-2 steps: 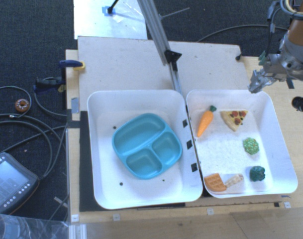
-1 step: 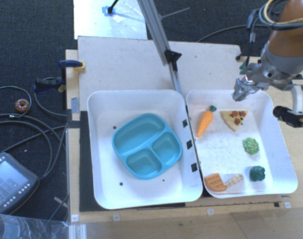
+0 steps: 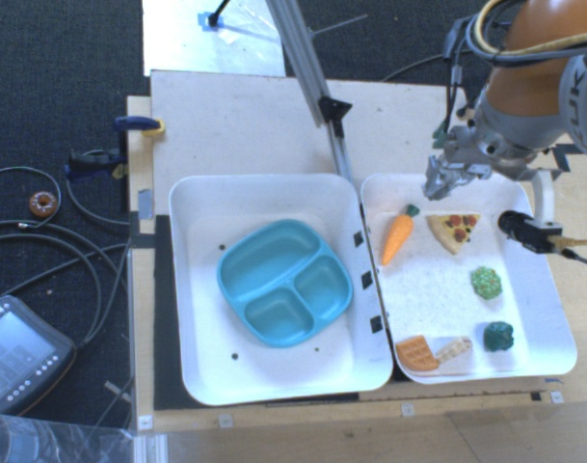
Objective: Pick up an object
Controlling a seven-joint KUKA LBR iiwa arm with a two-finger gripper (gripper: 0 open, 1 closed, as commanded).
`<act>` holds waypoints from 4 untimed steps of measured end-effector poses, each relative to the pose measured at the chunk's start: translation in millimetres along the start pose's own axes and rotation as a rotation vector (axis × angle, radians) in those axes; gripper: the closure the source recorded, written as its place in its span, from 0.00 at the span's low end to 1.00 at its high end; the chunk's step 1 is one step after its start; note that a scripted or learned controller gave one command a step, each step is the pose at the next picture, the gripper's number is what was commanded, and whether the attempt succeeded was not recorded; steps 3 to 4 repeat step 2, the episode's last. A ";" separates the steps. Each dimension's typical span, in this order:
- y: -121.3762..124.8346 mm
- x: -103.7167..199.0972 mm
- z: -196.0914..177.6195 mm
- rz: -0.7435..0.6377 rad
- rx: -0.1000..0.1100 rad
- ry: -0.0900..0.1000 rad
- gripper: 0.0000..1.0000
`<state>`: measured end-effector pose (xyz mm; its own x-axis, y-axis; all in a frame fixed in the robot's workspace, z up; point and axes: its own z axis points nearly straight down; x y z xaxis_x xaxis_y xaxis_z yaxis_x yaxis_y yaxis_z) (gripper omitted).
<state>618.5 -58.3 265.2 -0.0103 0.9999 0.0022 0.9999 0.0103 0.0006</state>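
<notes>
- While the claw (image 3: pixel 445 183) hangs over the right bin's (image 3: pixel 560 302) far rim, whether it is open or gripping anything cannot be told.
- Just below it: carrot (image 3: pixel 397 236) and pizza (image 3: pixel 455 230), with bare floor between them.
- Farther toward the near rim: a green ball (image 3: pixel 486 283), broccoli (image 3: pixel 498 336) and a waffle (image 3: pixel 417 353).
- Left of the claw, the other bin (image 3: pixel 199 355) holds a blue tray (image 3: pixel 284 282).

The tool (image 3: pixel 443 183) hangs above the right bin (image 3: pixel 539 355), near the carrot (image 3: pixel 397 236) and pizza slice (image 3: pixel 455 230).

Glossy blue plastic tray (image 3: pixel 285 283), smooth white plastic bins (image 3: pixel 192 287), matt pale board bench (image 3: pixel 245 123), shiny metal pole (image 3: pixel 298 41), dark rough carpet (image 3: pixel 57 56).
</notes>
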 end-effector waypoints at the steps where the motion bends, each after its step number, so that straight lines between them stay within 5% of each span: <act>1: -17.7 58.0 2.8 -0.002 0.001 0.000 1.00; 2: -23.0 115.9 15.5 -0.001 0.001 0.001 1.00; 4: -23.0 115.9 15.5 -0.001 0.001 0.001 1.00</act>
